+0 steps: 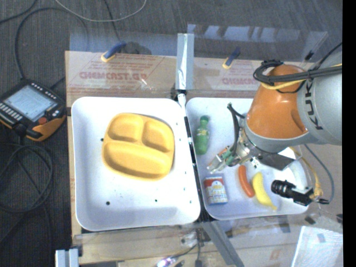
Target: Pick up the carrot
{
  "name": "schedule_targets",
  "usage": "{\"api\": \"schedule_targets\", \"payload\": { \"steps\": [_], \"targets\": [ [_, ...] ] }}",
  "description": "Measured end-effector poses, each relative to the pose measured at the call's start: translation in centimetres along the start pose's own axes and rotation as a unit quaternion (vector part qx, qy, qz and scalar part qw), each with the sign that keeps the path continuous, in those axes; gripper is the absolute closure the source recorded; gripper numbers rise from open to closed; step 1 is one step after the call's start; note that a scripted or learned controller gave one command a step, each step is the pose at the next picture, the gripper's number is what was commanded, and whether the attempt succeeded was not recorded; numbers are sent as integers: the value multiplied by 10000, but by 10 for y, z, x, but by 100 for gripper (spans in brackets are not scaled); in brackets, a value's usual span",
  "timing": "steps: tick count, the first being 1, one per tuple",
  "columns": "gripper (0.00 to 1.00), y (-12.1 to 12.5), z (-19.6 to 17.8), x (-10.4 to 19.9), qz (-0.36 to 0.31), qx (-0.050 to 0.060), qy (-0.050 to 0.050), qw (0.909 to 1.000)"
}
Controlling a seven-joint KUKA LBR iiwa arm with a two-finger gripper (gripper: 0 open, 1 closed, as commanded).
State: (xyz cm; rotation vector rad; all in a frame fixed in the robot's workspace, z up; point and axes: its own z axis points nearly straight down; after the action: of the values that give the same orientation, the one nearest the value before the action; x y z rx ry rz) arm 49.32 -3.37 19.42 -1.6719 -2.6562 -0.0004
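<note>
The carrot lay in the right bin, a short orange stick pointing roughly toward the near edge, with a yellow banana just beside it on the right and a small can with a red label to its left. A green bottle lay further back in the same bin, close to the wall shared with the left bin. That left bin carried a yellow divided plate with three compartments.

The arm reached over the right bin, its orange band over the back half. The claw hung above the bin floor between the green bottle and the can, its fingers parted, with nothing between them. It sat near the carrot's upper end but to its left, not around it. A black cylindrical part jutted out low beside the banana.

On the floor left of the counter rested a teach pendant, and cables trailed across the carpet.
</note>
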Motion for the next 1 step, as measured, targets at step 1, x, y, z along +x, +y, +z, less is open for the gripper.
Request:
{"api": "schedule_targets", "payload": {
  "steps": [1],
  "targets": [
    [100, 34, 40, -106, -263, -8, -17, 9997]
  ]
}}
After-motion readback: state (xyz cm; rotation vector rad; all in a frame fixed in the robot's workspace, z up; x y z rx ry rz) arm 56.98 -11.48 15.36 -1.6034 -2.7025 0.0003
